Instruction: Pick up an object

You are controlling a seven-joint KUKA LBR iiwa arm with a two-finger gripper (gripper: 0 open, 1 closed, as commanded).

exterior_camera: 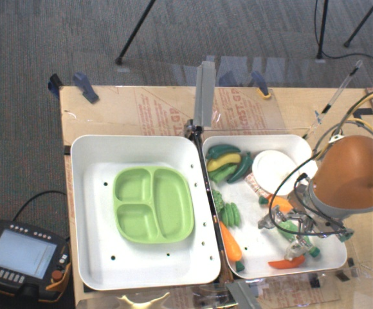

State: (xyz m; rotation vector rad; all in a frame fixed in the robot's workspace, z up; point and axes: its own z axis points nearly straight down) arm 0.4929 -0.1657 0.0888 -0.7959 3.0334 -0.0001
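The gripper [296,237], its opening hidden from me, hangs low in the right bin [263,272]; a red pepper [285,262] lies at its six o'clock, long axis three-to-nine.

We see two bins side by side. The left bin [83,172] holds a tray [153,204]. The right bin [296,141] holds a plate [275,168], with a carrot [231,243] near its left wall.
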